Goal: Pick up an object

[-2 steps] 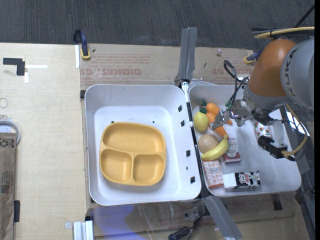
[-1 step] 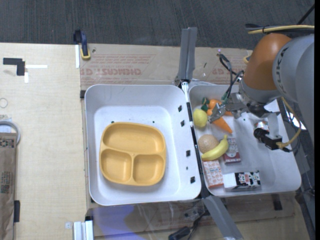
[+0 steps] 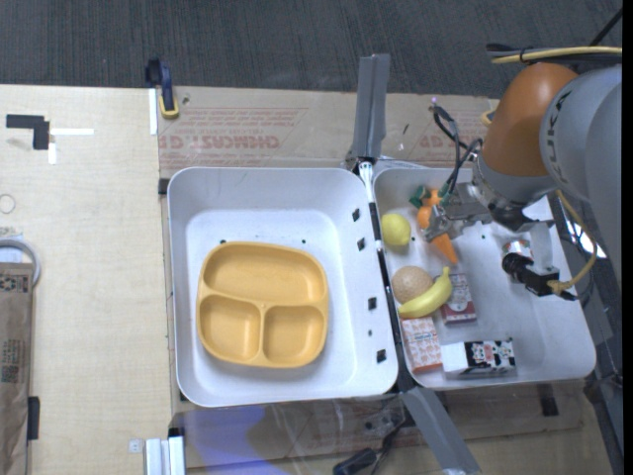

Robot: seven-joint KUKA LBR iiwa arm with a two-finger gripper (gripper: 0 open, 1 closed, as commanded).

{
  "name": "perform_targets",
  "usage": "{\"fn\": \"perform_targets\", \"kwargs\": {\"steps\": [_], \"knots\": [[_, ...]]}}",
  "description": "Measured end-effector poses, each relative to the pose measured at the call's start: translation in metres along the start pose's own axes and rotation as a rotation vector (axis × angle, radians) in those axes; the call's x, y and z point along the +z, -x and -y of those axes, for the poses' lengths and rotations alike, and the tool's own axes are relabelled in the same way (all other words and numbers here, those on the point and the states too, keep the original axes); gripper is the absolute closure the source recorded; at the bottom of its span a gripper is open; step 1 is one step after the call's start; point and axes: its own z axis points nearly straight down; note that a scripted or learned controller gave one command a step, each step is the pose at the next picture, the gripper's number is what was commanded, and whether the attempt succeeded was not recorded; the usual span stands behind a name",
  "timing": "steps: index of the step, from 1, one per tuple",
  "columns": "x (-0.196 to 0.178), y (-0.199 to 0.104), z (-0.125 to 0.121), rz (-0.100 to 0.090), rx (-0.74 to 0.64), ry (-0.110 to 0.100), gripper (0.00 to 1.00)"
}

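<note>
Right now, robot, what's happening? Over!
Gripper down over carrot in right bin. Nothing seen gripped. Lemon, banana close by.

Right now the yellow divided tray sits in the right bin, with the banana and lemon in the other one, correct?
Not quite. The camera view shows the yellow divided tray in the left bin; the banana and lemon are in the right bin.

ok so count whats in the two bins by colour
yellow: 3 (divided plate in the left bin, lemon, banana)
orange: 1 (carrot by the gripper)
brown: 1 (round fruit)
red and white: 2 (carton, packet)
black and white: 1 (box)
total: 8
</note>
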Motion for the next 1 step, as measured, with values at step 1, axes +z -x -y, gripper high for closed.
{"fn": "perform_targets", "kwargs": {"steps": [1], "knots": [[-0.0974,0.0034,0.0307,-0.004,-0.105,-0.001,1.0]]}}
